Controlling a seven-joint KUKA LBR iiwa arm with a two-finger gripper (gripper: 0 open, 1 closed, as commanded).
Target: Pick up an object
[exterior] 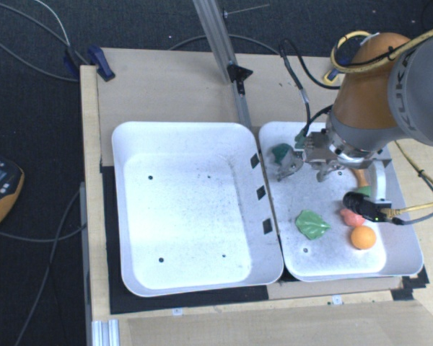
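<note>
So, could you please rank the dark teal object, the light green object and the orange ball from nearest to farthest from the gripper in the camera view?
Measured from the gripper:
1. The dark teal object, right beside it at the right bin's top left.
2. The light green object, lower in the bin, near its middle.
3. The orange ball, farthest, toward the bin's lower right.

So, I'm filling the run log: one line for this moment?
gripper over right bin | beside dark green object | nothing visibly held

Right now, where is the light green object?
The light green object lies in the right bin, near its front, left of the orange ball.
</note>
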